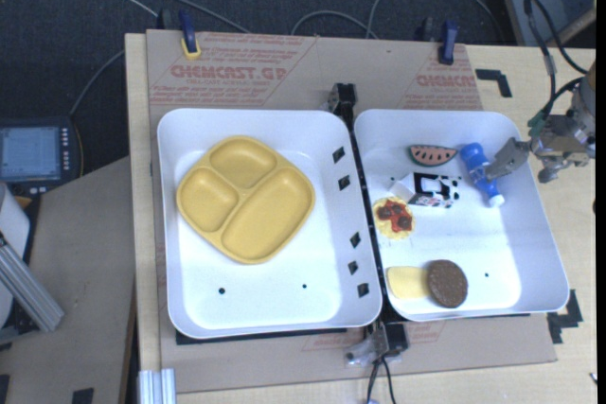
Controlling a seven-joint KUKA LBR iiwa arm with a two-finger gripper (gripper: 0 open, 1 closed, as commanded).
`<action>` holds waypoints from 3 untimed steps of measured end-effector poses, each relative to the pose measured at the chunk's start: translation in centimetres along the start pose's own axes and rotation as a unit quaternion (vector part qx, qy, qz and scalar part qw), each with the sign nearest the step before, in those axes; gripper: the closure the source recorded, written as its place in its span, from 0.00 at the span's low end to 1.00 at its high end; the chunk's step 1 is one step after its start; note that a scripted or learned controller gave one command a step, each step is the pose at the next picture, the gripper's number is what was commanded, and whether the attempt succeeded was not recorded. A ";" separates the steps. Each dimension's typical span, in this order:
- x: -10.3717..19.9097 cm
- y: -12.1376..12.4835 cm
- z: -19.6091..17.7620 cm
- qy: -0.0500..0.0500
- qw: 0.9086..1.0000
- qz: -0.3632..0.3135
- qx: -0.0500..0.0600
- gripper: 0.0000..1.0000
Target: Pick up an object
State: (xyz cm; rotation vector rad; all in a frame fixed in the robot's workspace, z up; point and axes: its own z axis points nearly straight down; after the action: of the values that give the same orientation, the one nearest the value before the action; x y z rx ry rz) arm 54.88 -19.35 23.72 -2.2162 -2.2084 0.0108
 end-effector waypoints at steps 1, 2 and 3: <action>0.1 0.3 -0.7 -0.002 1.000 -0.002 -0.006 0.00; 0.6 0.4 3.6 -0.001 1.000 -0.002 -0.004 0.00; 0.6 0.3 10.0 0.000 1.000 -0.002 -0.003 0.00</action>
State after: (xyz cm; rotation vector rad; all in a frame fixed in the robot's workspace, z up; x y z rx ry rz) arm 55.08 -18.75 13.72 -2.2161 -2.2156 0.0050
